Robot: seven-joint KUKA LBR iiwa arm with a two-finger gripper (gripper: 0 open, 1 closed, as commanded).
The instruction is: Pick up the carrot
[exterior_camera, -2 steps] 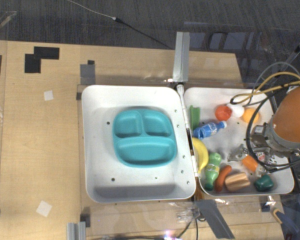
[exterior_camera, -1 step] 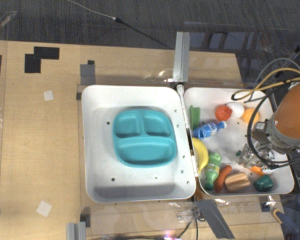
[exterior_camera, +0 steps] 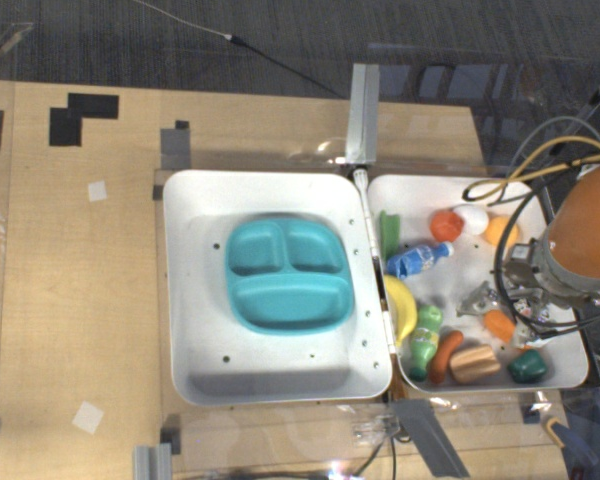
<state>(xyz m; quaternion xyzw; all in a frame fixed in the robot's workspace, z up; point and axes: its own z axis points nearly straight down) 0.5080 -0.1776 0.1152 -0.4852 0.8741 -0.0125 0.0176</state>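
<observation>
The carrot (exterior_camera: pixel 500 325) shows as a small orange piece on the floor of the right bin (exterior_camera: pixel 570 373), near its front right. My gripper (exterior_camera: pixel 492 303) hangs low over the bin and directly above the carrot, so part of the carrot is hidden. The grey wrist and orange band (exterior_camera: pixel 585 233) reach in from the right, trailing yellow and black cables. From this angle I cannot make out whether anything sits between the jaws.
The right bin also holds a blue bottle (exterior_camera: pixel 417 259), a banana (exterior_camera: pixel 402 306), a green stick (exterior_camera: pixel 390 233), a red-orange ball (exterior_camera: pixel 445 226), a brown cylinder (exterior_camera: pixel 473 362), a dark green piece (exterior_camera: pixel 527 367) and a reddish sausage shape (exterior_camera: pixel 443 358). A teal divided plate (exterior_camera: pixel 288 273) lies in the left bin (exterior_camera: pixel 195 368).
</observation>
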